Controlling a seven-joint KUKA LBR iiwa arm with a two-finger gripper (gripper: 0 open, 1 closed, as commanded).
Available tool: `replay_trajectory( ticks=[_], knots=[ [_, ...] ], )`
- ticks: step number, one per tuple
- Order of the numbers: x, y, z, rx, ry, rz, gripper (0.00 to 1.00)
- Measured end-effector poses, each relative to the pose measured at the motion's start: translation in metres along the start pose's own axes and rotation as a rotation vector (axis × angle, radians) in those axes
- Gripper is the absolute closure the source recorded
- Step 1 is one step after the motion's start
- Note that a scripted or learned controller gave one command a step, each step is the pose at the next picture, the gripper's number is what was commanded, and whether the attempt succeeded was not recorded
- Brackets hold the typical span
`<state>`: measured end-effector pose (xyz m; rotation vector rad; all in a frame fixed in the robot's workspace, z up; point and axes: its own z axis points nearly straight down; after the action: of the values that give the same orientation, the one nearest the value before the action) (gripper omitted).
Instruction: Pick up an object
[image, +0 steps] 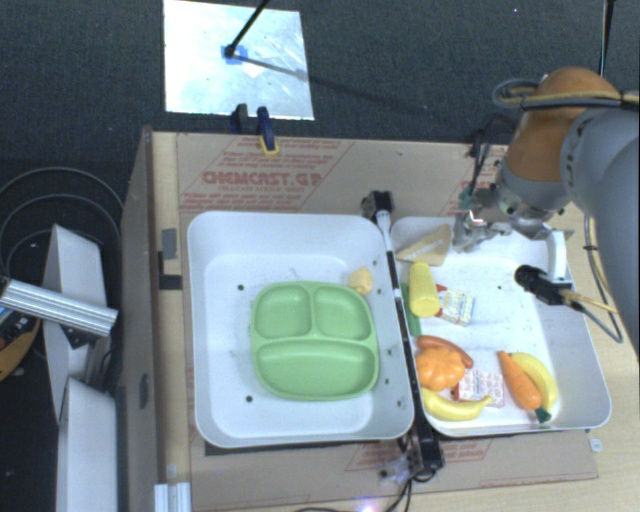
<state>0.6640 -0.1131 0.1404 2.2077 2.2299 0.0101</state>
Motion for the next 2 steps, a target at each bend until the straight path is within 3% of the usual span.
replay_trajectory(
  ticks=[1, 2],
  knots=[
    [0.0927, -0.0184, -0.0473, 0.002, 0.002, -0.003, 1.00],
    [0.0856, -0.0188, -0.0444, 0.005, -0.001, 0.007, 0.00]
  ],
)
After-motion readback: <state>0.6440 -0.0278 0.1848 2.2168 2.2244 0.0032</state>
